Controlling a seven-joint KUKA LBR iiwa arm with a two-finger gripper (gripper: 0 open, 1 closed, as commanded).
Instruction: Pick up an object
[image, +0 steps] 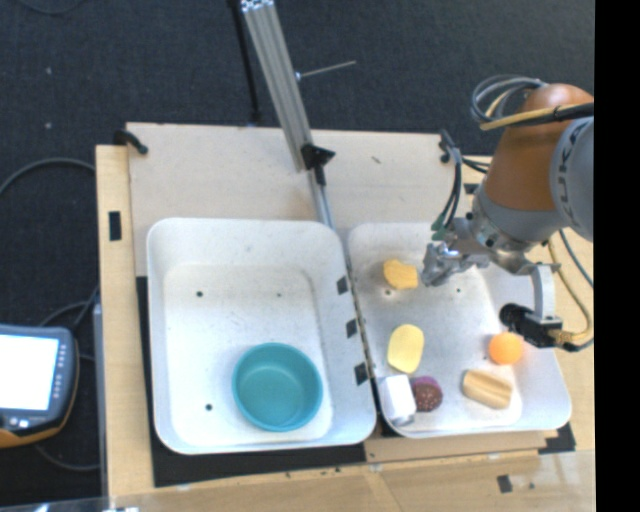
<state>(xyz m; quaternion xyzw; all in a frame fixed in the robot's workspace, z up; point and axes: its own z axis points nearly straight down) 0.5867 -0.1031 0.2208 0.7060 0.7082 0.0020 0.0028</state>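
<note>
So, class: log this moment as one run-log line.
hand: low in right white bin, beside small yellow block | grasp: none seen | round teal bowl: left white bin

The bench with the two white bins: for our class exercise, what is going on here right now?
A grey and orange robot arm reaches in from the right, its gripper down in the right bin, right beside a small yellow block. Nothing can be seen held. Elsewhere in that bin lie a pale yellow oval piece, an orange ball, a tan wooden block, a dark red ball and a white item. The left bin holds a teal bowl.
</note>
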